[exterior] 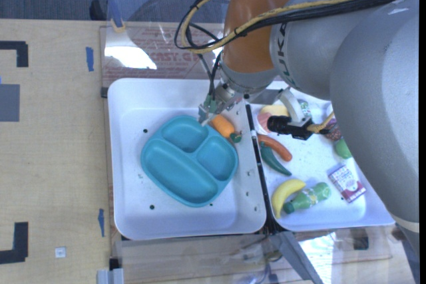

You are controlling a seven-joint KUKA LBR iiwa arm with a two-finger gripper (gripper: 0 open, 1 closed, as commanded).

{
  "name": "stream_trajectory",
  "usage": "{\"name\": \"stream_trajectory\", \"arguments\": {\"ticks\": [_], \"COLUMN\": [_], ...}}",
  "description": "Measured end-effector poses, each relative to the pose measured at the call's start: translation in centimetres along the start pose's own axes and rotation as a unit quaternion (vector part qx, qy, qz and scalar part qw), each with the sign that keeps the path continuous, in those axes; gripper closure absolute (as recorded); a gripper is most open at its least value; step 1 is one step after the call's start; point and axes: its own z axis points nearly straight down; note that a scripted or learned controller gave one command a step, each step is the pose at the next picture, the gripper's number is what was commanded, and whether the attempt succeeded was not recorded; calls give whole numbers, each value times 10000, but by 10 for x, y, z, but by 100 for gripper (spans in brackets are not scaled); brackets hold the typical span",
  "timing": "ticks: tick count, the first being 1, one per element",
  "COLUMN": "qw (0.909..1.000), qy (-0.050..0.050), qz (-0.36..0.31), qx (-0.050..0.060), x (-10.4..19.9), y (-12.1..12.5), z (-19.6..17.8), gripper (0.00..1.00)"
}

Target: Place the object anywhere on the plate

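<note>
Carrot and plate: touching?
Cannot tell. In the camera view the orange carrot overlaps the upper right rim of the teal plate, just below the gripper, but the slant hides whether it rests there or hangs above.

plate (190, 163) compartments clear, carrot (223, 126) at rim

The teal plate (190, 166) looks like smooth matt plastic, the white bins (126, 143) glossy plastic, the bench (50, 143) pale wood.

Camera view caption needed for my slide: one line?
Grey KUKA arm's gripper poised beside a small orange carrot at the rim of the teal divided plate in the left white bin.
</note>
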Motion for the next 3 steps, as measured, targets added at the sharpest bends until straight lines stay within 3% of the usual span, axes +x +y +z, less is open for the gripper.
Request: {"name": "stream_trajectory", "arguments": {"ticks": [1, 2, 3], "qw": [9995, 9996, 9996], "qy": [5, 7, -1], "qz": [-329, 270, 276], "qx": [1, 15, -3], "x": [38, 35, 4], "y": [-34, -115, -44], "z": [-21, -20, -36], "gripper": [100, 100, 100]}}
